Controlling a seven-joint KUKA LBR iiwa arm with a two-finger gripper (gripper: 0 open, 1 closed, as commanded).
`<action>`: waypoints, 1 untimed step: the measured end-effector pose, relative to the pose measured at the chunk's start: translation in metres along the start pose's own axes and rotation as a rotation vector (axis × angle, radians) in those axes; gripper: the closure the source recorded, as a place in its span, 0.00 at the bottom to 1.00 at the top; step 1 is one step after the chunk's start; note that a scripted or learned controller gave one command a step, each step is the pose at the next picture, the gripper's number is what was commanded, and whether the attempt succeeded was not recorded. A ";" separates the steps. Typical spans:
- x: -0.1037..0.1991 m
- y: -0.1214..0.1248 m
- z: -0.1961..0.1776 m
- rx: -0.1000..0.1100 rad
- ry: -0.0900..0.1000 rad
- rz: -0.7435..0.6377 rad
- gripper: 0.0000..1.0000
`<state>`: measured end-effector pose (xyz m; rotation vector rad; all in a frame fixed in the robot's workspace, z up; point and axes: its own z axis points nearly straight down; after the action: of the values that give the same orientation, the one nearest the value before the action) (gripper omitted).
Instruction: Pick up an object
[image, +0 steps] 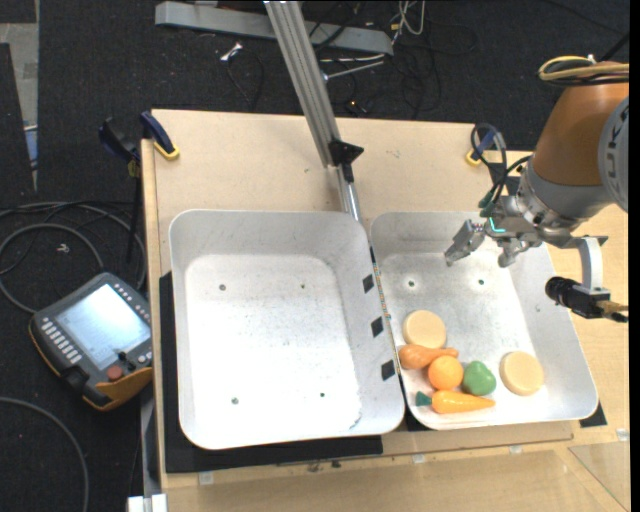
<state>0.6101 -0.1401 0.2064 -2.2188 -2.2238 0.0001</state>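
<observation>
Hovering over the far part of the right bin (560, 330), the pincer (487, 243) has its two fingers spread wide with nothing between them. Only the one overhead camera view is available, and it places the candidate objects in the near part of that bin, well apart from the pincer: a pale disc (425, 328), an orange ball (445, 373), a green piece (480, 378), a carrot-shaped piece (460, 402) and a second pale disc (522, 371). A further orange item (416, 355) lies partly under the first disc and the ball. Risk assessment: the ball, green piece and carrot-shaped piece touch or nearly touch, so a descent into that cluster could probably land a finger on a neighbour, push items aside, or close on two at once. The flat discs likely offer little height to grip, and a rounded piece may slip out on closure. The second disc stands slightly clear and appears the easier target. The left bin (200, 300) adjoins the right one on a pale wooden desk (250, 160). A teach pendant (95, 340) and loose cables (40, 240) lie on the dark floor (80, 80) beyond the desk.
</observation>
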 end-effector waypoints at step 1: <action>0.006 0.006 0.059 0.005 0.001 -0.002 0.00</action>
<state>0.6162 -0.1339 0.1471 -2.2140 -2.2227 0.0052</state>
